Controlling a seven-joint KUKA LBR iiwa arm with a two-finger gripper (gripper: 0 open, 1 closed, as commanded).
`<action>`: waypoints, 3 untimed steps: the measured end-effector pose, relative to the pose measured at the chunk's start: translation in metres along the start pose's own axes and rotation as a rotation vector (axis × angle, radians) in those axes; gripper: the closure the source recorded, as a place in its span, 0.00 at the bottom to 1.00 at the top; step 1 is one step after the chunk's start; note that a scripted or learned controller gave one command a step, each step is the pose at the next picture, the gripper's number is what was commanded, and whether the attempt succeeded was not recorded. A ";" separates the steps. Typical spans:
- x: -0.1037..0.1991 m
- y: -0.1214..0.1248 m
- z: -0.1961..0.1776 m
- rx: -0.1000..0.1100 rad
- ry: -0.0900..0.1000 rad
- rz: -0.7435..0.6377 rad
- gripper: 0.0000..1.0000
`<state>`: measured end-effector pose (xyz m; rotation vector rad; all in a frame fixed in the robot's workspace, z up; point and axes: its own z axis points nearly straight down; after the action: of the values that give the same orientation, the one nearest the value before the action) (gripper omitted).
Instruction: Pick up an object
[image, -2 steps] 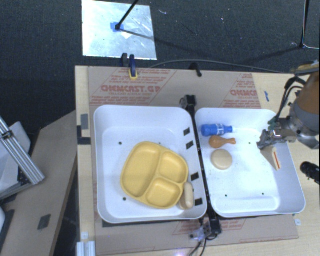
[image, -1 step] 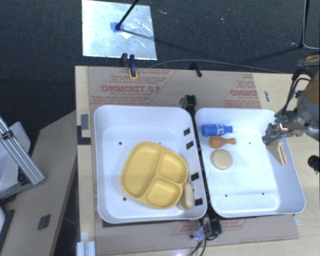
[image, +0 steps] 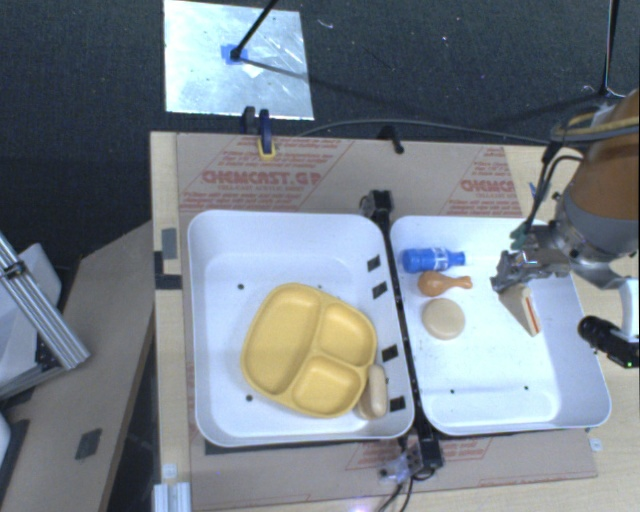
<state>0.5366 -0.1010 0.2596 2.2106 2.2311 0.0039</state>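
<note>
Lower centre: tan roll (image: 374, 391) against yellow divided plate (image: 308, 348), left bin (image: 215, 300) | right bin (image: 570, 400): end effector (image: 516, 272) at right, grip state I cannot tell, just above wedge slice (image: 527, 311) | I'd descend straight, centred over wedge | bin's right wall close; bare floor below it gives room.

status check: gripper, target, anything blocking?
Gripper over right bin, above wedge-shaped piece; grasp unconfirmed. Blue bottle, drumstick, round bun lie left of it, apart. Nothing blocking.
</note>
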 end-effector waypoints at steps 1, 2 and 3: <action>0.050 -0.002 -0.001 0.001 0.000 0.000 1.00; 0.102 0.010 -0.003 0.000 0.000 -0.001 1.00; 0.152 0.017 -0.003 0.000 0.001 -0.001 1.00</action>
<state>0.5517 0.0515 0.2631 2.2101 2.2325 0.0050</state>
